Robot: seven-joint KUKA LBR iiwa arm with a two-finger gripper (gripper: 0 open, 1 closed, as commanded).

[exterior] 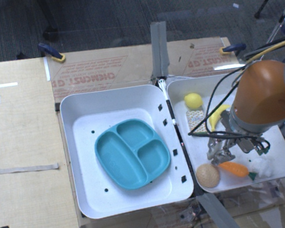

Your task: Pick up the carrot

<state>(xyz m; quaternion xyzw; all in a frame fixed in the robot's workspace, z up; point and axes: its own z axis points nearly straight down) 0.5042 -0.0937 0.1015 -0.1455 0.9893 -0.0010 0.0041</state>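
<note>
tool (220, 152): low in the right bin (281, 167), just above-left of the carrot, finger state cannot be told | carrot (235, 169): on that bin's floor near its front wall, beside a tan ball (208, 175) | left bin (81, 161): holds a blue divided plate (132, 153)

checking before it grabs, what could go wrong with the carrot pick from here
1. The claw sits left of the carrot, not over it, so closing now would likely miss.
2. The brown ball lies close beside the carrot; a descent could knock or grab that instead.
3. The carrot lies near the bin's front wall, leaving little room on that side.
</note>
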